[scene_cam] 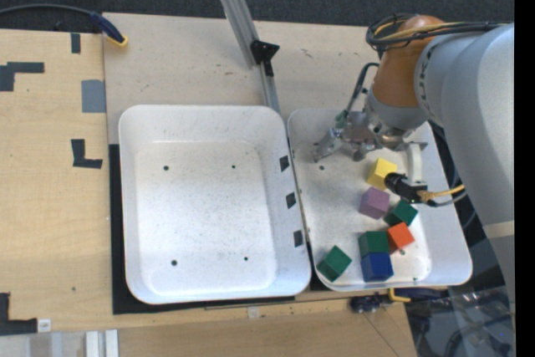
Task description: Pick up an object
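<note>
Two white bins side by side on the counter [184, 63]. Left bin [205, 117] large; right bin [447, 267] holds all the blocks.

Arm [451, 79] reaches in from the right, orange band above the wrist. Claw [338, 142] sits low over the upper part of the right bin, near its left wall. Whether it is apart or together cannot be told; nothing seen held in it.

Blocks, all below and right of the claw:
- yellow block [383, 171], nearest
- purple block [374, 202], just below it
- dark green block [404, 213], beside the orange block [401, 236]
- green block [374, 243], touching the blue block [377, 266]
- another green block [335, 262], apart to the left, near the bin's lower edge
</note>
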You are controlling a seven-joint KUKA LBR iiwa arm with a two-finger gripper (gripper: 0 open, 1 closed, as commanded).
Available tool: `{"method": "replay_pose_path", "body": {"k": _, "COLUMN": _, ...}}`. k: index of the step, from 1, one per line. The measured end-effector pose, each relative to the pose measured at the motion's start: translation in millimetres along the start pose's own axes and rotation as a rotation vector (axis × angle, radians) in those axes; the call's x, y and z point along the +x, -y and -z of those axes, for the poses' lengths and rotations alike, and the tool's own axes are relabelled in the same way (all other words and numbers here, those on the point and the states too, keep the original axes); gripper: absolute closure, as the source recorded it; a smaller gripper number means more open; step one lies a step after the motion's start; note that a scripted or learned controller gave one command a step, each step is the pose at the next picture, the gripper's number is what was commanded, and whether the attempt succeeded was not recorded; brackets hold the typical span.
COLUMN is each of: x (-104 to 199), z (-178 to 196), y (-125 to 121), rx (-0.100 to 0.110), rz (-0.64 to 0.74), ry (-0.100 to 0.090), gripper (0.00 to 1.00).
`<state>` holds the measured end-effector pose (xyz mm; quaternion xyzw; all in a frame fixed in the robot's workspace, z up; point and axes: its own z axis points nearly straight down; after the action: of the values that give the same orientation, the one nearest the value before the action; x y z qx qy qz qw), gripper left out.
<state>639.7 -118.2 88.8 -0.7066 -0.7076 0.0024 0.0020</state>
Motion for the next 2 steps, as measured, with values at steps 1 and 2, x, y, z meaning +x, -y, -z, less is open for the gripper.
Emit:
{"method": "replay_pose_path", "body": {"k": 1, "x": 1, "z": 13, "y": -1, "rx": -0.004, "rz": 0.002, "ry": 0.000, "gripper": 1.00}}
{"method": "replay_pose_path", "body": {"k": 2, "x": -1, "z": 73, "y": 5, "rx": -0.011, "rz": -0.001, "ry": 0.000, "gripper": 1.00}}
